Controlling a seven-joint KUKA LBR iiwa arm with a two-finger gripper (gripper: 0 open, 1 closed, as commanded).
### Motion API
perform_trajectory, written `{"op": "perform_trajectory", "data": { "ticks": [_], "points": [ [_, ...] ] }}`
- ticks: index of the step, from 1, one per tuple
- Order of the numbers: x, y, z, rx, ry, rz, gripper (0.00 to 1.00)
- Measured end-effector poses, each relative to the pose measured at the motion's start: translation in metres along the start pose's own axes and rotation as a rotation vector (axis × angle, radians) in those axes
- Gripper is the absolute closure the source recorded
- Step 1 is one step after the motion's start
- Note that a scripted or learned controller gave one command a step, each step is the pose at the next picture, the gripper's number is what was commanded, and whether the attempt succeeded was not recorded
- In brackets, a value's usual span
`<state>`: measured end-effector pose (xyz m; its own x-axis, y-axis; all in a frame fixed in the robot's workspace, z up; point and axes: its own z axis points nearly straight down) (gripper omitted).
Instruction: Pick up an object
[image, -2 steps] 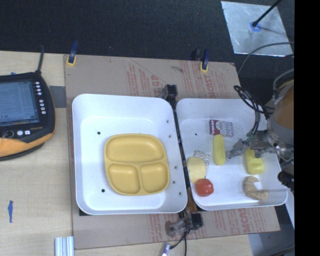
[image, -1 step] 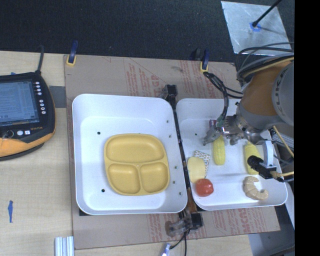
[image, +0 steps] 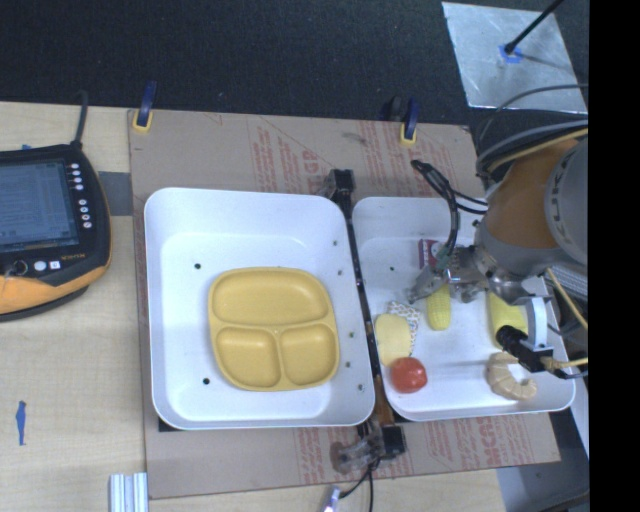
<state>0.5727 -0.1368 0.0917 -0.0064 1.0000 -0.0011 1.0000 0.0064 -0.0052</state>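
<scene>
The right bin (image: 400, 222) holds several small items. A yellow corn-like piece (image: 438, 310) lies near its middle, with a pale yellow wedge (image: 393, 338) and a red tomato (image: 407, 375) to its left and front. A yellow block (image: 505, 314) and a beige pastry-like piece (image: 510, 378) lie at the right side. My gripper (image: 445, 278) hangs low over the bin, just behind the corn-like piece and very close to it. Nothing shows clearly held in it.
The left bin (image: 180, 230) carries a yellow divided plate (image: 272, 327). A black-and-orange tablet pendant (image: 45, 225) rests on the bench at the far left. Cables and the grey arm (image: 540, 210) crowd the right bin's back right corner.
</scene>
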Motion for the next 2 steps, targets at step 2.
{"op": "perform_trajectory", "data": {
  "ticks": [2],
  "points": [
    [0.094, 0.017, -0.101, -0.004, 0.003, 0.000, 1.00]
  ]
}}
